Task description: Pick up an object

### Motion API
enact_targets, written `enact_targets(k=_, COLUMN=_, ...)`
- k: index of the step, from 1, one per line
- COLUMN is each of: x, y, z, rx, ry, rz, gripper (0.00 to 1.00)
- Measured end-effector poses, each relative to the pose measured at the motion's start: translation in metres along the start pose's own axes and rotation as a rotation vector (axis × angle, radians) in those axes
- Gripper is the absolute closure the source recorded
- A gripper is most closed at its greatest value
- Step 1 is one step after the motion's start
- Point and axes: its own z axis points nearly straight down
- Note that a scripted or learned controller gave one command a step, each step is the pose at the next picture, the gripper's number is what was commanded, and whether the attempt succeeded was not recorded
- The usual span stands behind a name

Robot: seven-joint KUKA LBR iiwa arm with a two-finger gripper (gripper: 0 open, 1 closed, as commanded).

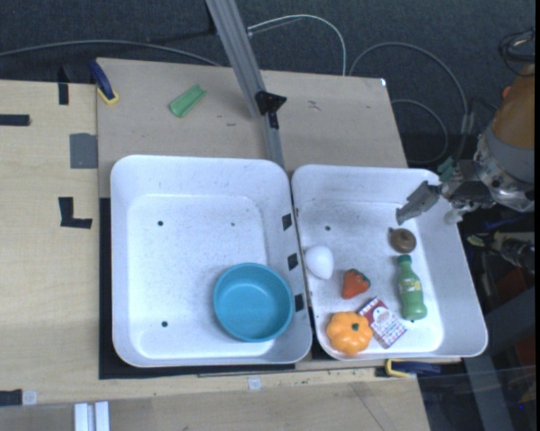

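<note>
One fixed camera, high above the bench (234,124), looking down at a slant, far enough to take in the left bin (135,259) and right bin (449,321) whole, bench edges too.

right bin (449,326): front crowded, rear bare | left bin (126,241): bowl (252,301) front-right

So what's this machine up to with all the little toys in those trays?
A robot arm reaches in from the right, its pincer poised over the right tray, just above a small brown object. It holds nothing yet. Also in that tray lie a green bottle, a white egg, a red strawberry, an orange pumpkin and a small red carton. The left tray holds a blue bowl.
</note>
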Motion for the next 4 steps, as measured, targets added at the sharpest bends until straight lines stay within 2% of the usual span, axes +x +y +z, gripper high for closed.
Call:
enact_targets(k=1, x=0.000, y=0.000, z=0.000, rx=0.000, ry=0.000, rz=0.000, gripper=0.00)
enact_targets(k=2, x=0.003, y=-0.001, z=0.043, rx=0.004, ry=0.000, rz=0.001, gripper=0.00)
enact_targets(k=4, x=-0.007, y=0.007, z=0.158, rx=0.006, ry=0.000, rz=0.001, gripper=0.00)
